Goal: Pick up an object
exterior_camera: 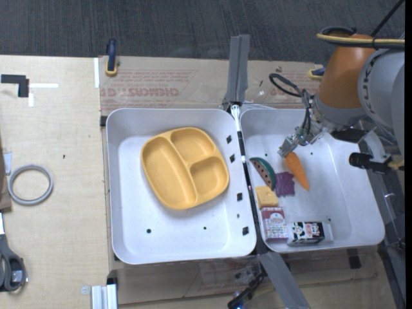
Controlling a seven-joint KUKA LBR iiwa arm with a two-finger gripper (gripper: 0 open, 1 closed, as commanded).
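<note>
My gripper [293,144] hangs low in the right bin [347,205], near its back left part. Directly in front of it an orange carrot [298,171] lies on the bin floor, its upper end touching or just under the gripper tip; I cannot tell whether it is gripped. Left of the carrot lie a watermelon slice [262,168] and a purple piece [284,184]. Nearer the front are a yellow block [266,196], a red and white carton [275,224] and a black and white carton [306,232].
The left bin [129,224] holds a yellow divided plate [185,167]. On the bench to the left lie a grey tape ring [29,184] and scissors [9,272]. A blue clamp [111,56] sits at the back. The arm's orange band [341,76] looms over the right bin's back edge.
</note>
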